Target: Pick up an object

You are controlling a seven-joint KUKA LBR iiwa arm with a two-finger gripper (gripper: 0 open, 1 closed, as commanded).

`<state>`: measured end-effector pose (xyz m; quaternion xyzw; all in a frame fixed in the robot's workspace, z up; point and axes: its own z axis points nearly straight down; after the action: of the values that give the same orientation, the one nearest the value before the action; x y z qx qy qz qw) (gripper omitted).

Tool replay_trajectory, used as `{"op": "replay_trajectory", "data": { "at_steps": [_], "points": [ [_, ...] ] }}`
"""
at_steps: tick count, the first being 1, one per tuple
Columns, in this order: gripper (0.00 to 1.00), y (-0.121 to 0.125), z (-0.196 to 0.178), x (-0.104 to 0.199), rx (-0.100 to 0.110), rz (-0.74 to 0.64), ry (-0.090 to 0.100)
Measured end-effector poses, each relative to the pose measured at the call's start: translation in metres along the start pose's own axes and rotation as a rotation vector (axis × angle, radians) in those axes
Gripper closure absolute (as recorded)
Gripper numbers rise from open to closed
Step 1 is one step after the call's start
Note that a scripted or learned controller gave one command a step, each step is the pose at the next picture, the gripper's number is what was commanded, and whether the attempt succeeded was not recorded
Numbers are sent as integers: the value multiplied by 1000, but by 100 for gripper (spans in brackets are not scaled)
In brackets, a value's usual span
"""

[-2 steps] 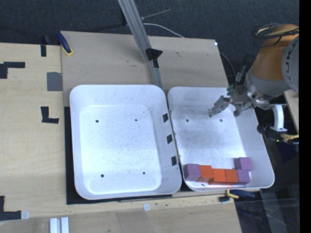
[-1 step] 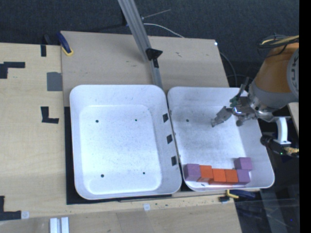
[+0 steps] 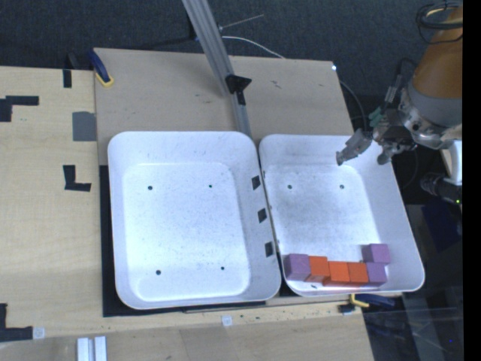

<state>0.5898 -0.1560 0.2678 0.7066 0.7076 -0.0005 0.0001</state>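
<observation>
Several blocks lie along the near wall of the right bin (image 3: 391,201): a purple block (image 3: 297,265) on the left, orange blocks (image 3: 340,271) in the middle, and purple blocks (image 3: 376,260) on the right. My gripper (image 3: 368,147) hangs over the far right corner of that bin, well away from the blocks. Its two fingers are spread apart with nothing between them.
The left bin (image 3: 120,201) sits beside the right one, joined by black clips (image 3: 261,215). A slanted metal pole (image 3: 214,43) rises behind the bins. A blue-and-yellow clamp (image 3: 101,68) rests at the bench's back left, another (image 3: 368,301) below the right bin.
</observation>
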Motion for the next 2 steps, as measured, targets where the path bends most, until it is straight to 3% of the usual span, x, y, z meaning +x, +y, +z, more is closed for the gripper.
{"op": "replay_trajectory", "data": {
  "at_steps": [1, 2],
  "points": [
    [0, -9, 79, 18, 9, 1, 3],
    [0, -66, -39, 8, -7, 3, -1]
  ]
}}
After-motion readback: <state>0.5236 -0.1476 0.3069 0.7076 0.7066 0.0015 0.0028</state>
